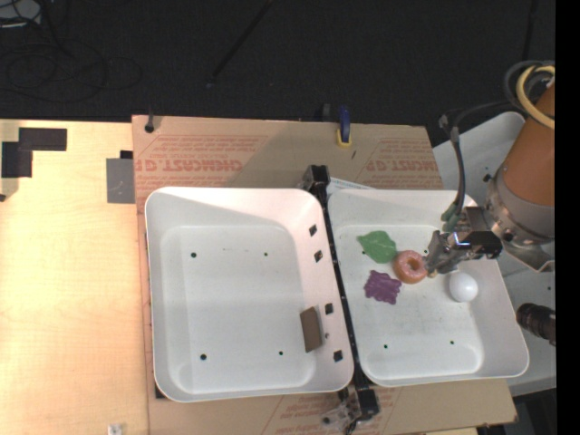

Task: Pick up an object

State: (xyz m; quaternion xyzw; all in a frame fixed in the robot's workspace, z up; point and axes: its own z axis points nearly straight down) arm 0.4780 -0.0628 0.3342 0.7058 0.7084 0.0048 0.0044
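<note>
Two white bins sit side by side on a cardboard-covered bench. Inside the right bin [494, 356], a pink ring [410, 267] lies between green leaf [377, 244], purple piece [382, 286] and white ball [463, 287]. Just right of the ring, the gripper [439, 257] hangs low; whether it grasps anything is unclear.

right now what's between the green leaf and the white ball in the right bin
In the camera view the pink donut lies between the green leaf and the white ball, with the hand just beside it.
</note>
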